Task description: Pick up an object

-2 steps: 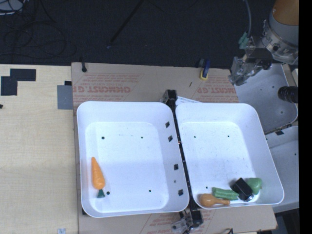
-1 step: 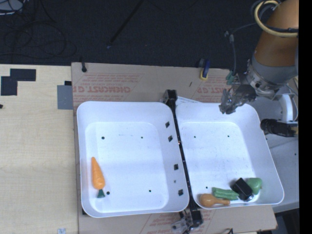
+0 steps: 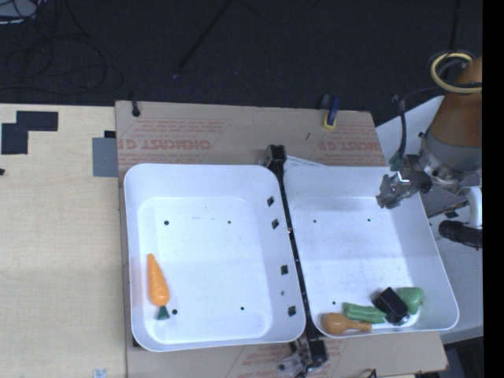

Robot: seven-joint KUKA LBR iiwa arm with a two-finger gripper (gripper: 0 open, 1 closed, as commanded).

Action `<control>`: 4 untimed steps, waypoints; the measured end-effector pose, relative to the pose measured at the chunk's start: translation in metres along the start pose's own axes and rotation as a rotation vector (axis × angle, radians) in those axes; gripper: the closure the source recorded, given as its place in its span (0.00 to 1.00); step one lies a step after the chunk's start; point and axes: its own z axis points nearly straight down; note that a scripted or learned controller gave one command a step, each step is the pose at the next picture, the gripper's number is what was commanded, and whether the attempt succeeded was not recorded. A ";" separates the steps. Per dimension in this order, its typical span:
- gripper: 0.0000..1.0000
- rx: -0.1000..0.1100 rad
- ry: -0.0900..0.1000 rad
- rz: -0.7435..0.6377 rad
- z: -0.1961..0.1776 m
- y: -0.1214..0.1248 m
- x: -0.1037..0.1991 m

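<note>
Brown cardboard underlies two white bins beside dark floor.

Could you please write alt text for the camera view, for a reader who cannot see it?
A grey robot arm's gripper hovers over the upper right edge of the right bin, whose front corner holds a green toy, a black block and an orange gourd-shaped toy. The left bin holds a toy carrot.

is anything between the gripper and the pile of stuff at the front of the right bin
Nothing visible. The gripper hangs over the right bin's far right edge; bare bin floor separates it from the black block, green piece and orange piece.
</note>
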 end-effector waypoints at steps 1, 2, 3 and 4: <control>1.00 -0.016 0.001 -0.012 -0.055 0.034 0.040; 1.00 -0.005 0.001 -0.003 -0.006 -0.003 -0.029; 1.00 -0.019 0.000 -0.012 -0.083 0.034 0.003; 1.00 -0.010 0.000 -0.007 -0.068 0.032 -0.027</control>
